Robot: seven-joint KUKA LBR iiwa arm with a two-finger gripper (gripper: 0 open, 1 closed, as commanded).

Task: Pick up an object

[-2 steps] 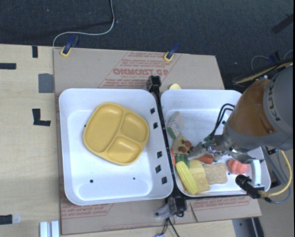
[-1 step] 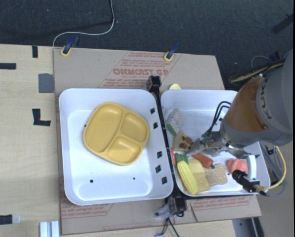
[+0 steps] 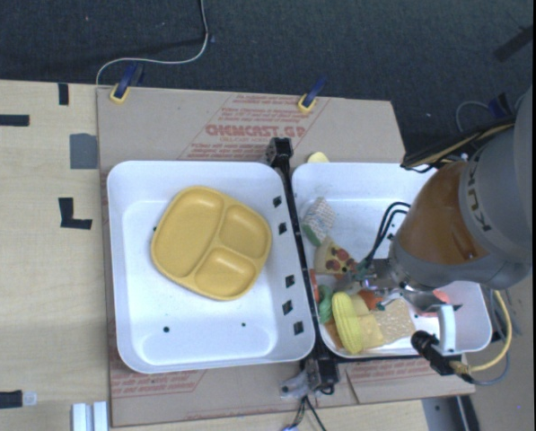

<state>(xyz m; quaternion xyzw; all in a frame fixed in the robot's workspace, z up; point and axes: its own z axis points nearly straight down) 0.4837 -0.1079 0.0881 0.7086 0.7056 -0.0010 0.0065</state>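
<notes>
The right bin (image 3: pixel 366 180) holds a pile of small toy food pieces: a yellow corn cob (image 3: pixel 347 317), a pizza slice (image 3: pixel 333 259), a slice of toast (image 3: pixel 395 324), a clear crumpled wrapper (image 3: pixel 319 214) and a green piece (image 3: pixel 325 308). The arm's wrist covers the right half of this bin, and my gripper (image 3: pixel 381 291) hangs low over the pile, just above the toast and an orange piece (image 3: pixel 370 300). I see nothing clearly held.
The left bin (image 3: pixel 128 268) holds a yellow divided plate (image 3: pixel 211 242). A small yellow object (image 3: pixel 317 158) sits at the back rim of the right bin. Both bins rest on a cardboard sheet (image 3: pixel 241 124) with clamps at its back edge. Cables trail near the front.
</notes>
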